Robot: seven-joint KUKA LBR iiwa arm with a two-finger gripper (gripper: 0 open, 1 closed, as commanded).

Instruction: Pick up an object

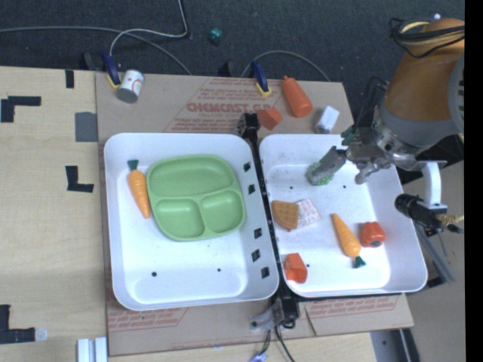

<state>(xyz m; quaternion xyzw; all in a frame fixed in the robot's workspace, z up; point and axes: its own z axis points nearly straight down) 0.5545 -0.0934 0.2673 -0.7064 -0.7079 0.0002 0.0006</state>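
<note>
My gripper (346,168) hangs over the upper part of the right bin (392,277), open, with nothing between its fingers. Its left finger (330,160) slants down toward a small green item (318,176) on the bin floor, and I cannot tell if they touch. Lower in that bin lie a brown waffle-like piece (284,215), a white packet (308,211), an orange carrot (346,235), a red tomato-like piece (372,234) and an orange-red block (294,268) near the front wall.
The left bin (128,277) holds a green divided plate (198,197) and a second carrot (138,191). Behind the bins, on cardboard, lie an orange bottle-like toy (296,97), a white cube (328,118) and a small can (130,84). The arm's body (423,89) fills the upper right.
</note>
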